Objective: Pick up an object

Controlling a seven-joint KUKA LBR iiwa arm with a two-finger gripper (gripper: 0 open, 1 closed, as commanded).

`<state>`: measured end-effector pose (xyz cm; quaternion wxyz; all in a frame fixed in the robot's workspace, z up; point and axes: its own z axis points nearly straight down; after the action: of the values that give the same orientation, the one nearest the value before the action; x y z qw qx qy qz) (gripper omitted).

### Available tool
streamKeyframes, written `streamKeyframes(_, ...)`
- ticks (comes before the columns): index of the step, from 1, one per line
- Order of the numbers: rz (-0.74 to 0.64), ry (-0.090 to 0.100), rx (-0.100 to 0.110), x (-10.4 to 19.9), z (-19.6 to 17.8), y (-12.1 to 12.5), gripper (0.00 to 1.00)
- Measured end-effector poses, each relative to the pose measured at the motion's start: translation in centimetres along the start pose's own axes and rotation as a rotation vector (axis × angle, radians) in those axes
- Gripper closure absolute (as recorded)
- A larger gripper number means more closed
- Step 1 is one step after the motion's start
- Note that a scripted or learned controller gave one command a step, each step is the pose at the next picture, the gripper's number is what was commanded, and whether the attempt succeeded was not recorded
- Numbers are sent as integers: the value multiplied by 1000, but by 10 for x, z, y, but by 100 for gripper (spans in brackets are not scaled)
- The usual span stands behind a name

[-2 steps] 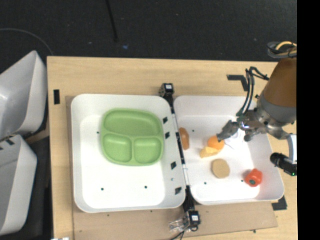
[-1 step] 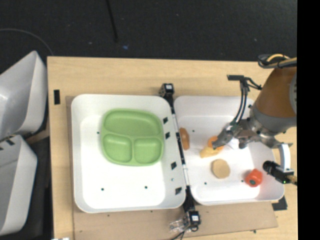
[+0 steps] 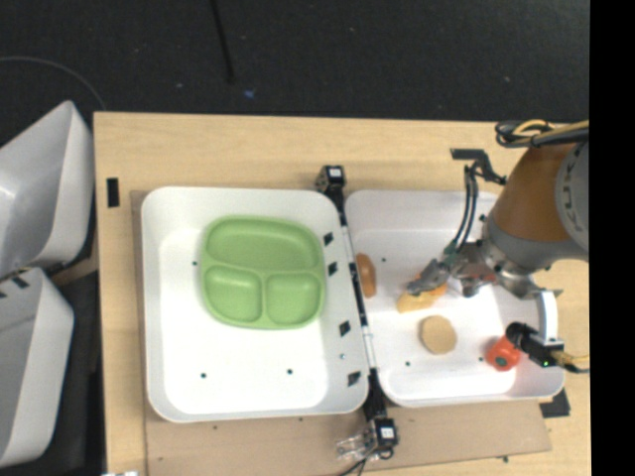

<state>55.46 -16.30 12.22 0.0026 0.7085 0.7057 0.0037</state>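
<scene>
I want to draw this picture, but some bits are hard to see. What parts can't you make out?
- Gripper in the camera view: too small and blurred to tell whether it grips the yellow piece beneath it.
- Arm: cut off by the right edge.
- Orange-brown piece: too small to identify.
- Red object: partly hidden by a black part.
- Round tan object: too blurred to name.

A single fixed camera is mounted above the bench (image 3: 248, 147) and looks down at a slant — far edge at the top of the frame, near edge at the bottom. It stands far enough back to take in both white bins whole: the left bin (image 3: 169, 365) and the right bin (image 3: 397, 216). The arm (image 3: 531, 206) enters from the frame's right.
</scene>
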Motion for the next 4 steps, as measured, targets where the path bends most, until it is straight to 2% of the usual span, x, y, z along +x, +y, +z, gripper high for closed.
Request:
streamKeyframes(1,1,-4,4,-1,20,2,0)
streamKeyframes(2,7,-4,5,-2,10,1,100)
streamKeyframes(4,7,-4,3,-13,-81,-2,100)
